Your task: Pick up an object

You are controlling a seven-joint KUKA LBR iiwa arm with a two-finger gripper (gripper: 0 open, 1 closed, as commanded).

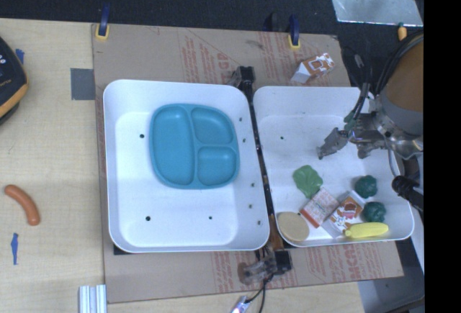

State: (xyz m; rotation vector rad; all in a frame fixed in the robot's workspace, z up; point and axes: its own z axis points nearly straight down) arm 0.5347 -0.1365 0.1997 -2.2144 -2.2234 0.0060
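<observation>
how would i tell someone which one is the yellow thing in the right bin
Go to the right bin, the one with the clutter, not the one holding the blue divided plate. Follow its near edge to the right corner. The yellow corn cob lies flat there, the one long yellow piece, below the dark green lumps.

Light is even and fairly bright, falling from above, so the two white bins [180, 232] glow pale with only soft shading along their inner walls. The blue tray [193, 144] throws almost no shadow. The hand [346, 140] casts a faint grey smudge on the bin floor beneath it. The whole picture is slightly soft and grainy; small labels are unreadable. The dark floor at top stays nearly black
</observation>
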